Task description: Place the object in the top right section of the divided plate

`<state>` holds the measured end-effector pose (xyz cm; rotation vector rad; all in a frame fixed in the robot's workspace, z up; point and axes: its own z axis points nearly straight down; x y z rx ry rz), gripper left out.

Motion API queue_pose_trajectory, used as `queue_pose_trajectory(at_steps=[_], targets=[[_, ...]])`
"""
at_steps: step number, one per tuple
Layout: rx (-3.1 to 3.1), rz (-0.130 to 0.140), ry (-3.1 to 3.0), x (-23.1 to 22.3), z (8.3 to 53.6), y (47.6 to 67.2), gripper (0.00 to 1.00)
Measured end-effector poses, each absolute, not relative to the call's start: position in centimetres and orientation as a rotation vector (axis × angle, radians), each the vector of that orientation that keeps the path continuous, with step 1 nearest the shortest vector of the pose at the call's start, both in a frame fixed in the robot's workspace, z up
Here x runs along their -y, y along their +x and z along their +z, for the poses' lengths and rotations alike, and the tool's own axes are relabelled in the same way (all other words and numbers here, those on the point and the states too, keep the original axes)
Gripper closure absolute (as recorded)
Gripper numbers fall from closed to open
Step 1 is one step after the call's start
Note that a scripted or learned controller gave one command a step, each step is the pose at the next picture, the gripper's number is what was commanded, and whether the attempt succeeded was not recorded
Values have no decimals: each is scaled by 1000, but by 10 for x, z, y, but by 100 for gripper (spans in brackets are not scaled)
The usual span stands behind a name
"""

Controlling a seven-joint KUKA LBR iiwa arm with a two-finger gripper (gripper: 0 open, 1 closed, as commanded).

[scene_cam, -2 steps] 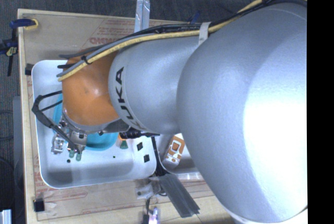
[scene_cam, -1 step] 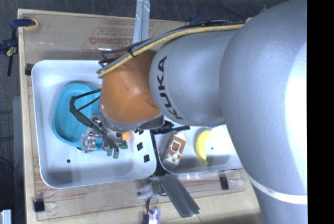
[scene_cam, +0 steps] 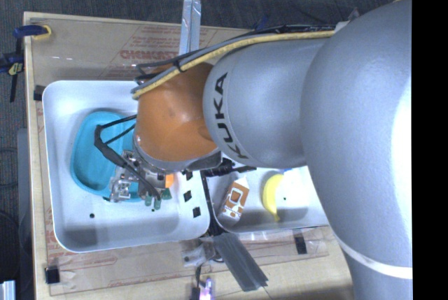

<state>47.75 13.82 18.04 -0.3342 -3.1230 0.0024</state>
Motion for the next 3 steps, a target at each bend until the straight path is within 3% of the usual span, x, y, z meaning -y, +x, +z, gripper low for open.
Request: queue_pose_trajectory(at_steps=[1, 2, 3], targets=[[3132, 2, -240, -215, 91, 499, 100], [3139, 1, -126, -219, 124, 534, 100], [3139, 1, -126, -219, 125, 535, 0]])
